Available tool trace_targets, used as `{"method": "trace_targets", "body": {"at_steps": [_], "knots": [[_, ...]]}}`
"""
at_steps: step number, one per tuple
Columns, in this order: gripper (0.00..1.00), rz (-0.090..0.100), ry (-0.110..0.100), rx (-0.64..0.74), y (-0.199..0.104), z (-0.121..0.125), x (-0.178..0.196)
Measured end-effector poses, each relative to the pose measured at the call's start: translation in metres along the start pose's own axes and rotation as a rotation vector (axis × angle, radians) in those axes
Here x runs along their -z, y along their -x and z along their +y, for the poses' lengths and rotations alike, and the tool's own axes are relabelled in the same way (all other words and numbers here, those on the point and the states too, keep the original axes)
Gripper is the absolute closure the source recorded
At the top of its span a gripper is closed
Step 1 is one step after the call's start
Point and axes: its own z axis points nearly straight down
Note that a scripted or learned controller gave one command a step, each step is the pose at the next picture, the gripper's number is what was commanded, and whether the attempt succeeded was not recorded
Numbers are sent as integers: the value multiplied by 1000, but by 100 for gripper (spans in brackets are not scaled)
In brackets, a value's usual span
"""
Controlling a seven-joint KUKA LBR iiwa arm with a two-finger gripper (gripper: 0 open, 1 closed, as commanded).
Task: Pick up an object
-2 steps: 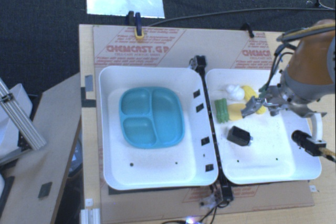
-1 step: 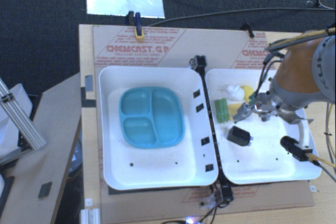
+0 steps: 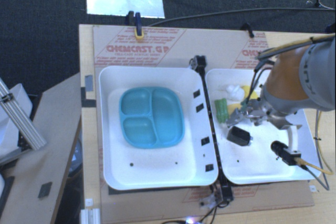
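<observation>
In the right bin (image 3: 262, 176), fingers (image 3: 244, 113) grip unclear, beside green block (image 3: 221, 110), black object (image 3: 239, 136), blue tray (image 3: 151, 116) left.

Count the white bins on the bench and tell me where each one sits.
2. The left bin holds a blue divided plate; the right bin sits beside it, under the arm.

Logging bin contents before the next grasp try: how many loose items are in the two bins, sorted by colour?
Blue: 1, divided plate in the left bin
Green: 1, block
Black: 1, block
White: 1, lump
Yellow: 1, piece, partly hidden by the arm
The last four lie in the right bin.
Total: 5
</observation>
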Motion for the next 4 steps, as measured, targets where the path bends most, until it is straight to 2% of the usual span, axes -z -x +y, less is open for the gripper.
{"method": "trace_targets", "body": {"at_steps": [1, 2, 4], "knots": [[0, 0, 1, -1, 0, 1, -17], [100, -1, 4, -1, 0, 2, -6], [100, -2, 9, 2, 15, 0, 110]]}}
